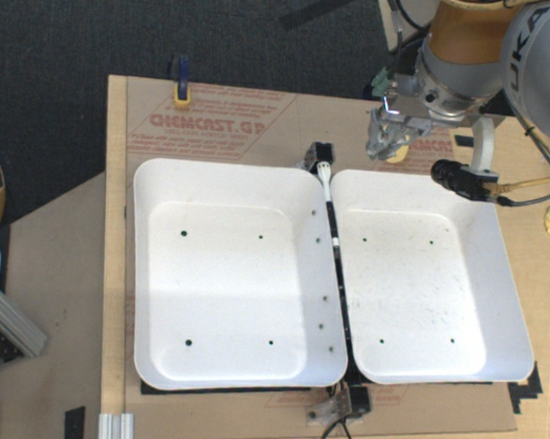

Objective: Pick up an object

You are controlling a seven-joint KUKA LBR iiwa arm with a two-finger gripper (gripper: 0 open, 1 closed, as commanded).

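Note:
My gripper (390,147) hangs over the bench just beyond the far rim of the right bin (494,304), near that bin's back left corner. Its metal fingers (384,137) point down and stand close together. A small pale yellow object (399,154) shows at their tips, pinched between them and lifted off the bin. The left bin (146,252) lies beside it, white and shallow with a few dark dots on its floor.
A black clamp (318,157) sits at the far end of the seam between the bins. A black-tipped bracket with cables (461,178) juts over the right bin's far rim. A blue and yellow clamp (181,78) grips the brown board's far edge.

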